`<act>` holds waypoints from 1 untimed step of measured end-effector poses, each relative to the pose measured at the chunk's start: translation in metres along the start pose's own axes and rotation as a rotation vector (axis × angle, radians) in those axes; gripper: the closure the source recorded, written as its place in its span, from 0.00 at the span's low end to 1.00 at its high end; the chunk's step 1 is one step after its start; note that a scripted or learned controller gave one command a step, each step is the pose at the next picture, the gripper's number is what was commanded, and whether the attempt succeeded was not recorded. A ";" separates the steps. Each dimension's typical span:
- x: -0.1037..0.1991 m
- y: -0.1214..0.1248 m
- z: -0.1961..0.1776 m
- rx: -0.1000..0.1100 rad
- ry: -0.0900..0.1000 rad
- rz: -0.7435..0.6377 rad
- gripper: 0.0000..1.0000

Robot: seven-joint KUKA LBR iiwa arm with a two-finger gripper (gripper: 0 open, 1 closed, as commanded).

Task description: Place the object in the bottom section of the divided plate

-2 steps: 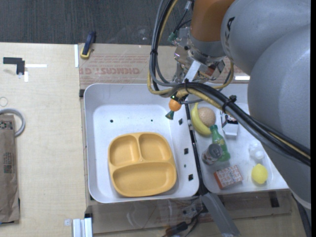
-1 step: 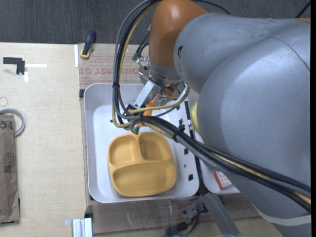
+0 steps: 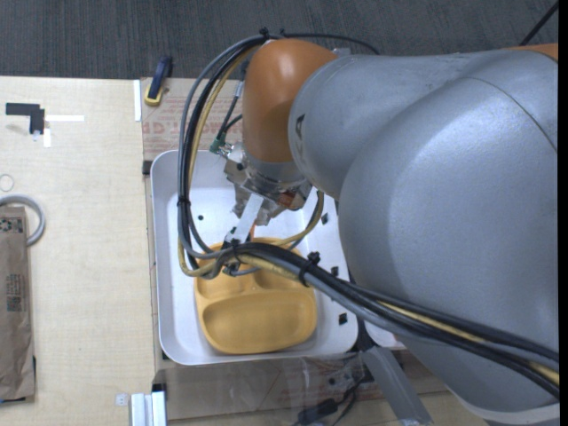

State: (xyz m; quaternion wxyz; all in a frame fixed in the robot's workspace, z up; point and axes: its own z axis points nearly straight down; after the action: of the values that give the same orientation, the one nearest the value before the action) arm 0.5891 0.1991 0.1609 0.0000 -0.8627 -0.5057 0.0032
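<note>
The grey arm (image 3: 426, 176) is filling most of the right side, its orange band (image 3: 280, 96) sitting above the wrist and pointing down into the bin (image 3: 169, 264). Black and yellowish cables (image 3: 191, 149) are looping from the band down past the wrist and trailing across to the lower right. The pale worktop (image 3: 80, 238) is spreading out to the left of the bin, carrying a brown packet (image 3: 16, 300) at its left edge with a grey ring (image 3: 31, 216) just above it, a small black piece (image 3: 27, 114) near the top left, and a blue and yellow tool (image 3: 160, 80) beside the bin's upper corner. The white bin is holding the yellow plate (image 3: 257, 313), which is lying in its lower half; the plate's large section is facing the lower edge, and the cables are crossing its upper part. The claw (image 3: 244, 224) is hanging just above the plate's upper rim, a pale finger (image 3: 248, 213) slanting down; I cannot tell whether it is released or clenched, nor whether anything is in it. The object to be placed is not something I can make out.
</note>
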 end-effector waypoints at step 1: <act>-0.015 -0.033 0.047 -0.006 0.013 0.249 1.00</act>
State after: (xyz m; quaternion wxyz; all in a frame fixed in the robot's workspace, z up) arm 0.5524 0.2024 0.1137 0.0004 -0.9188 -0.3946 -0.0041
